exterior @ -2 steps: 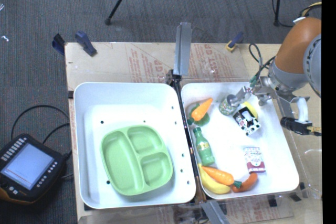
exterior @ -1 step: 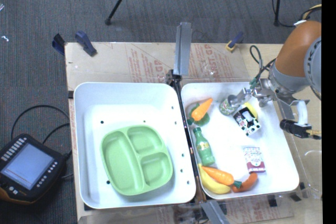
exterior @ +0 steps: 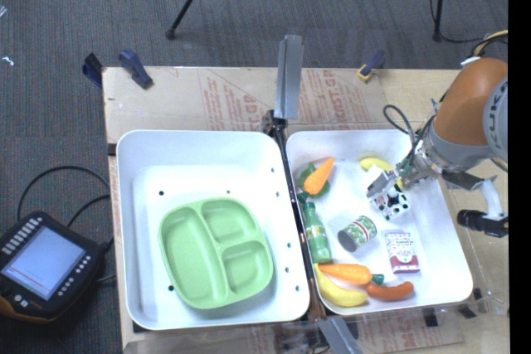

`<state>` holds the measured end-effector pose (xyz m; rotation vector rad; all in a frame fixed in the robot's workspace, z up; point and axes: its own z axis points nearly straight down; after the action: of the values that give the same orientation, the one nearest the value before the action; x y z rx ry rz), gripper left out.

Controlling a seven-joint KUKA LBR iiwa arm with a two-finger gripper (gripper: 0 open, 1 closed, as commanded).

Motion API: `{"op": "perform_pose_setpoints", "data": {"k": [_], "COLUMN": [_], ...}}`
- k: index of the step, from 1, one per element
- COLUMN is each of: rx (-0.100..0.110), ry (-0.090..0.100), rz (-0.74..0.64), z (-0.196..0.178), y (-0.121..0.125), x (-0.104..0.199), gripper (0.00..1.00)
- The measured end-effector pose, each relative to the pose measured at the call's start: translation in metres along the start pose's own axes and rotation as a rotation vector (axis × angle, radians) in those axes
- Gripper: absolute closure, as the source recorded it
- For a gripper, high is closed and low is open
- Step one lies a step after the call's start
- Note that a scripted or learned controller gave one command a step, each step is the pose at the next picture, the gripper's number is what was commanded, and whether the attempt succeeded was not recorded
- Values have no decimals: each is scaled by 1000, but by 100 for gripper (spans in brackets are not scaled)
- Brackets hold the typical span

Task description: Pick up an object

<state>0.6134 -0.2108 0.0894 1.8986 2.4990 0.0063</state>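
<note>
2 white bins on the desk: the left bin [exterior: 133, 178] and the right bin [exterior: 440, 244]; 1 green divided plate [exterior: 216, 253] in the left bin; in the right bin, 2 carrots [exterior: 319, 175] [exterior: 347, 271], 2 bananas [exterior: 373, 164] [exterior: 338, 293], 1 green bottle [exterior: 314, 232], 1 can [exterior: 358, 233], 1 small red carton [exterior: 401, 252], 1 sausage [exterior: 391, 291], 1 black-and-white toy [exterior: 397, 204].

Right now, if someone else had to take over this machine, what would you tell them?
Gripper: low in the right bin, right beside a small black-and-white toy; I cannot tell whether it grips anything.
Right bin: two carrots, green bottle, can, red-and-white carton, bananas, sausage.
Left bin: a green divided tray.
Done: nothing visibly lifted.
Left: grasp one object and raise it.
</note>
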Motion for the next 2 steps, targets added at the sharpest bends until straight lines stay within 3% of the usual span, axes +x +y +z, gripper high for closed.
{"op": "perform_pose_setpoints", "data": {"k": [1, 2], "rx": [0, -1], "ry": [0, -3], "rz": [6, 2], "z": [-11, -2], "y": [-1, -21], "x": [-2, 7], "gripper": [100, 100]}}
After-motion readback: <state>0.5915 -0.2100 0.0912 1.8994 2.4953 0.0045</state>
